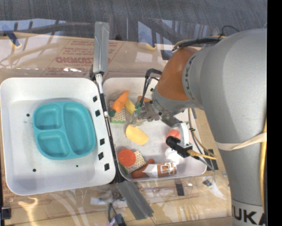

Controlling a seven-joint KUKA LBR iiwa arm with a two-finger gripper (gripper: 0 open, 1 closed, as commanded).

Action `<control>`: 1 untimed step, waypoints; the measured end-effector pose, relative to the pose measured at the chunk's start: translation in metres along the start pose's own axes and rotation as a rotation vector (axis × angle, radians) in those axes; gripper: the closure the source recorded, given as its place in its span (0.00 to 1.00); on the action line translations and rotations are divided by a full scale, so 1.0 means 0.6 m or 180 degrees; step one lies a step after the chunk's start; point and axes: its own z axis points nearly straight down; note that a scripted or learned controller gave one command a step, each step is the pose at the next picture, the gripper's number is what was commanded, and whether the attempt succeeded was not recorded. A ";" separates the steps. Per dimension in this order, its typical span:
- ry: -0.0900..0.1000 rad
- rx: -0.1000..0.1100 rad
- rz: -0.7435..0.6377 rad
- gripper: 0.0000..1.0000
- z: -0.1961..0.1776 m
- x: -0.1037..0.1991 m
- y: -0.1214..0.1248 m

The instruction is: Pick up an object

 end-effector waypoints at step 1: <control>-0.0003 -0.0009 -0.0170 1.00 -0.151 0.104 -0.078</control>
